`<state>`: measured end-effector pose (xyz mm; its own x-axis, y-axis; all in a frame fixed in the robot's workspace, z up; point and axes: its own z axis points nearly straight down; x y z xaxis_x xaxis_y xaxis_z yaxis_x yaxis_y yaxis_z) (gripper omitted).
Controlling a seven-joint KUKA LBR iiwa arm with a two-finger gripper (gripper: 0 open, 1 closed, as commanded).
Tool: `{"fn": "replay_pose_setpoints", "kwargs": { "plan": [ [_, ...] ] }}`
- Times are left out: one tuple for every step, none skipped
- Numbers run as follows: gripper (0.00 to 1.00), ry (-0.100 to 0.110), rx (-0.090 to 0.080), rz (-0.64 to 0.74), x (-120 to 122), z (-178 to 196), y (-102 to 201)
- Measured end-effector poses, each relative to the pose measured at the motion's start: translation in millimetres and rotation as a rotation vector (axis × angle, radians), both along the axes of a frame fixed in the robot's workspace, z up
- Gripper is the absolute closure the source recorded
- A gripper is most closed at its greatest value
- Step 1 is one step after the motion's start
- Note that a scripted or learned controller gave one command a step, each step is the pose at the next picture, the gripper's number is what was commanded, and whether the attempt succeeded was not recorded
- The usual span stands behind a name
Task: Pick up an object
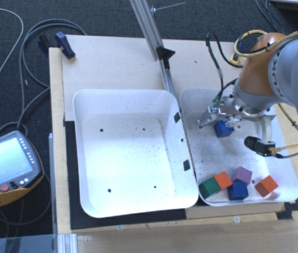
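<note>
- Hanging over the upper part of the right bin (pixel 201 146), with the gripper (pixel 221 118) right on top of a blue cube (pixel 223 129).
- Peeking out just below the metal of the claw, touching it or very nearly so, and sitting well apart from the bin walls.
- Not reading the claw's state from this slant: spread, pressed together or pinching the cube, cannot tell, with the wrist body covering the contact.
- Judging the cube as light and rigid, probably painted wood or foam: no sagging, no crushing to fear, nothing fragile about it.
- Expecting smooth flat faces, so somewhat slippery under a shallow or corner-on pinch.
- Favouring a hold across two opposite flat faces, low and centred on the cube, squared to its sides rather than across a diagonal, since it is lying slightly turned against the bin edges.
- Noting five more candidates huddling at the near end of the same bin: a green cube (pixel 209 186), an orange cube (pixel 223 179), a purple cube (pixel 242 174), a navy cube (pixel 238 191) and a red-orange cube (pixel 266 185).
- Rating those as harder takes, several touching each other and leaving little room for a side grip.
- Sitting beside it all, the left bin (pixel 127 157).
</note>
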<state>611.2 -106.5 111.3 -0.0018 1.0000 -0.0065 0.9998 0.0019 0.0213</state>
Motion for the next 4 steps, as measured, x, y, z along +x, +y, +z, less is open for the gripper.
{"fn": "replay_pose_setpoints", "kwargs": {
  "plan": [
    [1.0, -0.009, -0.001, 0.001, 2, 14, 0],
    [0.0, -0.007, 0.0, 0.001, 1, 13, 1],
    [1.0, -0.011, -0.001, 0.003, 2, 24, 1],
    [0.0, -0.009, -0.001, 0.003, 2, 23, 1]
  ]
}}
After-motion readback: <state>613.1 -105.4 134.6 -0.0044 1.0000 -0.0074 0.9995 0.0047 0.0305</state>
